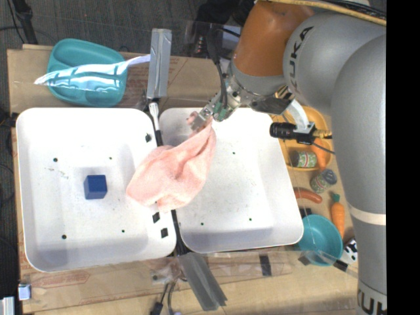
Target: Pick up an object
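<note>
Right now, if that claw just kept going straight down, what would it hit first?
The claw grips the pink cloth, which hangs beneath it. The cloth would probably meet the divide between the left bin and the right bin first; depth is unclear.

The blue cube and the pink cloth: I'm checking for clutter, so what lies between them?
In the camera view, only bare white floor of the left bin lies between the blue cube and the pink cloth.

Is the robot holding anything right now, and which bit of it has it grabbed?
Yes: the gripper pinches the pink cloth by its top corner; the rest hangs down.
</note>
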{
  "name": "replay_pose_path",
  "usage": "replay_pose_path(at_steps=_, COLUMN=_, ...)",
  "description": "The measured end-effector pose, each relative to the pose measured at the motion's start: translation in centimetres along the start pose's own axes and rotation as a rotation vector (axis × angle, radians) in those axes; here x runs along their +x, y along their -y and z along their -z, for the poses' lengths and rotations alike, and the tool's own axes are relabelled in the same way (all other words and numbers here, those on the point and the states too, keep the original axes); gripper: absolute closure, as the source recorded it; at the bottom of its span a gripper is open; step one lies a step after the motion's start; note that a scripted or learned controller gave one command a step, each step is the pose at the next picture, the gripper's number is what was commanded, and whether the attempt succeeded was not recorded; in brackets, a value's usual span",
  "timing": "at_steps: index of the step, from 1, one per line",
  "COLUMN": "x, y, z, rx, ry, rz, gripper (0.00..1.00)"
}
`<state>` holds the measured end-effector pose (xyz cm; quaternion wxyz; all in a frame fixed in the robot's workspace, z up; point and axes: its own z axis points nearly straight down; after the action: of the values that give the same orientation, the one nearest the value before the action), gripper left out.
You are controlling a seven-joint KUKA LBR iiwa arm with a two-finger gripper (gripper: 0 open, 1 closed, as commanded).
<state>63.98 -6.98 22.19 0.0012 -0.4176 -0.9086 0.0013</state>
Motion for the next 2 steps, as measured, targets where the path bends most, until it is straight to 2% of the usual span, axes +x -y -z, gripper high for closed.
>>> replay_pose_path(at_steps=1, x=-1.1, y=-0.5, z=-1.9, rx=0.0, ry=-0.001, rz=0.06, gripper=1.0)
replay_pose_path(at_steps=2, x=-2.5, y=1.2, z=-1.4, rx=-0.002, ry=0.001, rz=0.08, gripper=1.0)
